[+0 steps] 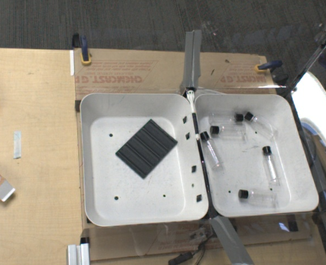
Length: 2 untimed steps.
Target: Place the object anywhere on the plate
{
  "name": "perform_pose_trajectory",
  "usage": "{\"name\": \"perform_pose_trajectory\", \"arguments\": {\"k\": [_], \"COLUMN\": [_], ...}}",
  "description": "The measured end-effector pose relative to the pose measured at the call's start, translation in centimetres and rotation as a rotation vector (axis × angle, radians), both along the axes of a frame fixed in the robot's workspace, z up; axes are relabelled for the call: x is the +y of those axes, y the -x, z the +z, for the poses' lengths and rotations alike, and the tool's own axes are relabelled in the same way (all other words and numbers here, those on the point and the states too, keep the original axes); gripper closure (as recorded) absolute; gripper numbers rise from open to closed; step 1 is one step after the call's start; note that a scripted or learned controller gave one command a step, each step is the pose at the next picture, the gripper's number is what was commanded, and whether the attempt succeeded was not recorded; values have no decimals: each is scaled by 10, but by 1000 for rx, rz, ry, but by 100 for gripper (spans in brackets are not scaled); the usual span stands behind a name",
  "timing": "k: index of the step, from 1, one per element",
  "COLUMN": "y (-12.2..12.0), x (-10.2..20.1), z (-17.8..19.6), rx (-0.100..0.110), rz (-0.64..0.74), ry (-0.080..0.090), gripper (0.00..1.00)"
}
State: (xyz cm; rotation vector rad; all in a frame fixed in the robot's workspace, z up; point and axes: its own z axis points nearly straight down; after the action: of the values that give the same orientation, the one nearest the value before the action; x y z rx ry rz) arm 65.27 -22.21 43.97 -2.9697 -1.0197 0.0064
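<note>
Clear vials [269, 165] at differing angles.

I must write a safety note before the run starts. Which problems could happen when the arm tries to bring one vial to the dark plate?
The clear vials are thin and lie flat, so the fingers may slip. Two near the right bin's far wall almost touch, so both may move. The ribbed plate lies loose in the left bin, so it may shift.

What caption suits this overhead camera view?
Dark ribbed plate lies in left bin; clear vials lie scattered in right bin.
</note>
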Motion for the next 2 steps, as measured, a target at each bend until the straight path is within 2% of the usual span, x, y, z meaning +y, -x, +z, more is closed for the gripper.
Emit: {"name": "perform_pose_trajectory", "arguments": {"k": [1,2], "y": [2,1], "x": [12,1], "z": [0,0], "rx": [1,0], "rz": [-390,-416], "ry": [1,1], "gripper": [100,100]}}
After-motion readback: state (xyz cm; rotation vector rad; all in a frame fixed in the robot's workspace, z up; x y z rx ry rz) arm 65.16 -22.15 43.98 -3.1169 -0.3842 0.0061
